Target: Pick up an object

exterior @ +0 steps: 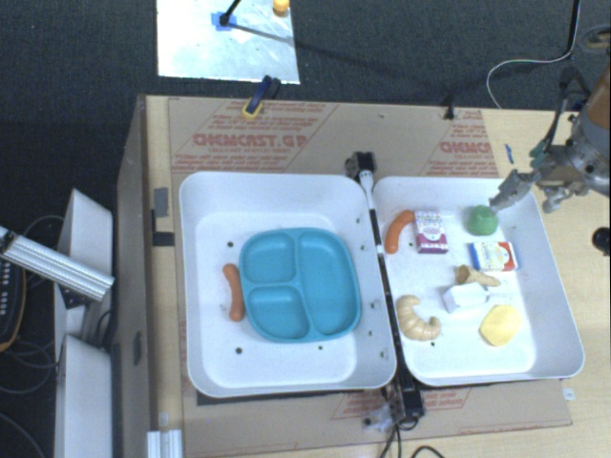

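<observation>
The green ball is lying in the right bin, near its far edge. The hand is hovering just beside it, nothing between its fingers; whether they are spread I cannot tell. Nearby are lying a small red carton and a pink box. In the left bin a blue tray is sitting.

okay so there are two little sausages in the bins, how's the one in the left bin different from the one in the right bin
The left-bin sausage lies beside the blue divided plate, on the plate's left; the right-bin sausage lies near the wall between the bins, next to a small purple-and-white carton.
The left-bin sausage runs almost straight up and down the view; the right-bin sausage is tilted and more curved.
The right-bin sausage looks a little thicker.
Both are orange-red toy sausages lying flat on a white bin floor.
</observation>
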Robot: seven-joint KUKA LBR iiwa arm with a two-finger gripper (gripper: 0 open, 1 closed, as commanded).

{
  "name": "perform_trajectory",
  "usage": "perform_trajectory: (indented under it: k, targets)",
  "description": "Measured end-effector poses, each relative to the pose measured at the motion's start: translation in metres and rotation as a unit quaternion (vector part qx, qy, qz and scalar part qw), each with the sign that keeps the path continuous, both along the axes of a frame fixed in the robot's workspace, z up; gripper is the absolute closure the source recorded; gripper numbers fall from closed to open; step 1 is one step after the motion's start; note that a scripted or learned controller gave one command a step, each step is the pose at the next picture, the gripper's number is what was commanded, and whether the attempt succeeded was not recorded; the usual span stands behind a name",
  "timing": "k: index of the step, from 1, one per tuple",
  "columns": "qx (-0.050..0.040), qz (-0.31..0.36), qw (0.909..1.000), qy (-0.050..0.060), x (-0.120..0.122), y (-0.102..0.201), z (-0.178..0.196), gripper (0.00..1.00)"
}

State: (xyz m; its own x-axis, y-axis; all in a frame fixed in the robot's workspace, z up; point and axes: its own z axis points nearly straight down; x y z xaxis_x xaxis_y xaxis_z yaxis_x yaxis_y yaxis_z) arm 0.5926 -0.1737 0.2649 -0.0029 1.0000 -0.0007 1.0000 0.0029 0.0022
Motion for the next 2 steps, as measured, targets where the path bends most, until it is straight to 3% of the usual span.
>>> perform_trajectory:
  k: [1, 2]
  targets:
    - [0.0009, 0.001, 1.0, 0.002, 0.016, 0.047, -0.117, 0.0]
    - [0.0004, 0.001, 1.0, 0.001, 0.034, 0.078, -0.177, 0.0]
